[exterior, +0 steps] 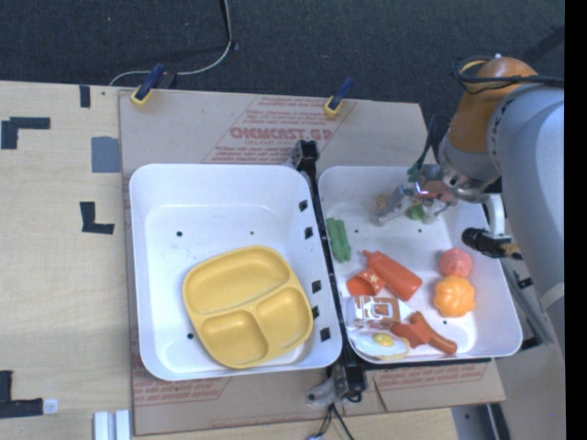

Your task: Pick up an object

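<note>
Over the right bin (pixel 477 335) my claw (pixel 404 202) hangs low at the far side — whether it is clenched or released, I cannot tell. Candidates lie nearer: orange fruit (pixel 454 295), pink ball (pixel 456 263), green piece (pixel 338 240). Advice: descend squarely, avoiding neighbours. Worktop (pixel 55 246) pale wood; dark carpet (pixel 275 16) beyond.

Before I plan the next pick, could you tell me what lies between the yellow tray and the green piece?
In the camera view, the bins' adjoining walls lie between the yellow tray and the green piece.
</note>
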You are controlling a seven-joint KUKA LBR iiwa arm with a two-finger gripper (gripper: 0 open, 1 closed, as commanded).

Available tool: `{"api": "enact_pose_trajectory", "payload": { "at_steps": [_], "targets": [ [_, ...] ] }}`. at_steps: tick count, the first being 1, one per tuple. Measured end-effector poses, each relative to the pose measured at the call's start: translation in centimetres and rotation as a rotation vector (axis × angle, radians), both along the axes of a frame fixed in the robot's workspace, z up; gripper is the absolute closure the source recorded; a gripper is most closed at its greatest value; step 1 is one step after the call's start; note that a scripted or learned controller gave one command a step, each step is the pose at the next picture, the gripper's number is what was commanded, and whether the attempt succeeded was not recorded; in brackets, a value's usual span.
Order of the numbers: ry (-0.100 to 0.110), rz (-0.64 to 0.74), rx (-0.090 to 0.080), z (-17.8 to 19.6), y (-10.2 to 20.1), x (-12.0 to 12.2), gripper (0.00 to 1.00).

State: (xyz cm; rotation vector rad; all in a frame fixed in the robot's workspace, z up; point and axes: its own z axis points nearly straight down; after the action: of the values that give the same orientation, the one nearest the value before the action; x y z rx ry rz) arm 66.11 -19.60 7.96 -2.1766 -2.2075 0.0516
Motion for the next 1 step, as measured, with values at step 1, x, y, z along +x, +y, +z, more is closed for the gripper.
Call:
{"api": "enact_pose_trajectory", "payload": {
  "at_steps": [1],
  "targets": [
    [-0.056,-0.016,-0.008,0.73,-2.97,-5.17,0.0]
  ]
}}
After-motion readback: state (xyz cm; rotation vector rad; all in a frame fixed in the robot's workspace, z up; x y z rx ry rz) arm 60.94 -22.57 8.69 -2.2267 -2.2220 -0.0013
